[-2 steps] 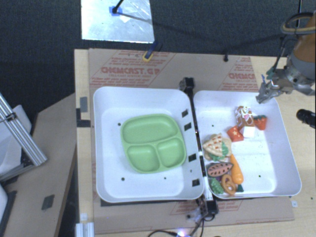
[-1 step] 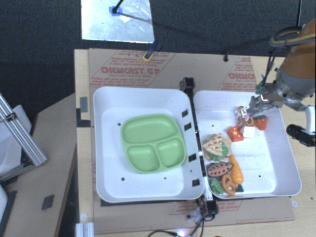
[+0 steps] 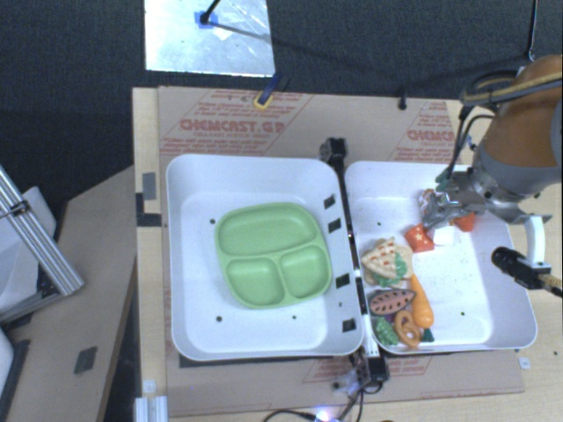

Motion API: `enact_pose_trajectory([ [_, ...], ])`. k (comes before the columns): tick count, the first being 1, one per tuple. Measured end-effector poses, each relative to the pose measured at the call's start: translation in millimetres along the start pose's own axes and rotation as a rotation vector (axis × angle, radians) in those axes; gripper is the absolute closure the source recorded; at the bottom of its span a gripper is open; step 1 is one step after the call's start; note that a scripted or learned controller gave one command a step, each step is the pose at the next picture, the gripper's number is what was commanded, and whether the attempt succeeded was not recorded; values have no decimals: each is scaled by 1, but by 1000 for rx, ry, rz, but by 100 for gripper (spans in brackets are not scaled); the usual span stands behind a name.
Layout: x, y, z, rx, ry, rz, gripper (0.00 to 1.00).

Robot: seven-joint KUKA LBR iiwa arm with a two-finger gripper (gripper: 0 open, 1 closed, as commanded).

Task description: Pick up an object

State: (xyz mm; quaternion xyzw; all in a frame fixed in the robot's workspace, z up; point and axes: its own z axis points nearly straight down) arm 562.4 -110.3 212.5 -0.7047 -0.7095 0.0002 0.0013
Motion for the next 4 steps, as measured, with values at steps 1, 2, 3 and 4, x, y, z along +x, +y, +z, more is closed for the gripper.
enact_pose_trajectory([
  [1,50,-32,2,0,1,-2,100],
  [2,88,-61,-23,-2,0,-2,100],
  [3,82,-60,-1,0,-1,6,100],
  [4,93,-60,-19,-6,-1,1,100],
])
